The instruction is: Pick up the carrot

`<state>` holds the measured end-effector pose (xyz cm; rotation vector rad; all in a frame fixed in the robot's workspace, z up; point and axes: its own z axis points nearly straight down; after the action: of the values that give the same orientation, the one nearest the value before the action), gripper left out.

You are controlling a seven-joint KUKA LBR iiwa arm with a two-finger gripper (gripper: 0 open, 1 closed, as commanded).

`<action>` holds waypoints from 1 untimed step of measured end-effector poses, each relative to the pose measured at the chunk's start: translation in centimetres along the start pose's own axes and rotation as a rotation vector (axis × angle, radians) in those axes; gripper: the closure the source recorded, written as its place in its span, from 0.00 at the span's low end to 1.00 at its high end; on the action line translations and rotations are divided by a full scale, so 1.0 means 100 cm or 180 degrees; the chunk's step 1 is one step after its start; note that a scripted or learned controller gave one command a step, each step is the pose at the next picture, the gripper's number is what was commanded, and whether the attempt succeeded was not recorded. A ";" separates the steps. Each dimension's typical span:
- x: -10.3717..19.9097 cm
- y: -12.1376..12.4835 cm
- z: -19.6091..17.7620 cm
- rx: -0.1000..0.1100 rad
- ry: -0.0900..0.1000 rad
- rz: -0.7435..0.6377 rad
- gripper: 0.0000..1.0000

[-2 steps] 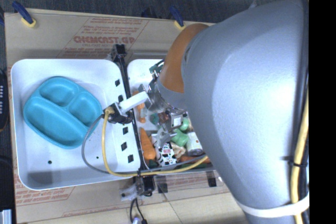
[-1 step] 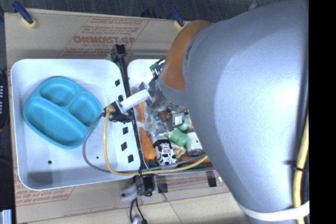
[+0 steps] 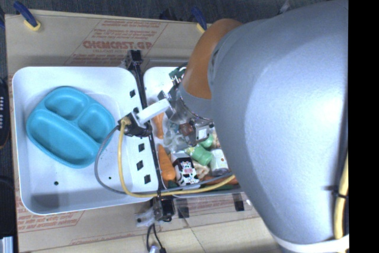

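Note:
The orange carrot (image 3: pixel 167 166) lies lengthwise against the left wall of the right bin (image 3: pixel 155 76), near its front. My gripper (image 3: pixel 174 131) hangs low over the middle of that bin, just behind and to the right of the carrot. A second orange stretch (image 3: pixel 158 124) shows beside the gripper's left side; I cannot tell whether it belongs to the same carrot. The grey arm with its orange band (image 3: pixel 204 62) covers most of the right bin.
A blue divided tray (image 3: pixel 68 124) sits in the left bin (image 3: pixel 35 186). A green toy (image 3: pixel 202 154), a black-and-white item (image 3: pixel 187 173) and a white bottle (image 3: pixel 219 161) crowd the carrot's right. A yellow cable (image 3: pixel 121 169) loops over the left bin's right part.

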<state>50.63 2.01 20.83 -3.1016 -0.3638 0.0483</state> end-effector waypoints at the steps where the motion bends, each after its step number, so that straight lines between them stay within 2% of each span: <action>1: 0.068 -0.066 0.043 -0.0058 0.0057 -0.0429 1.00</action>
<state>55.61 10.09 16.45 -3.0843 -0.5746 0.0153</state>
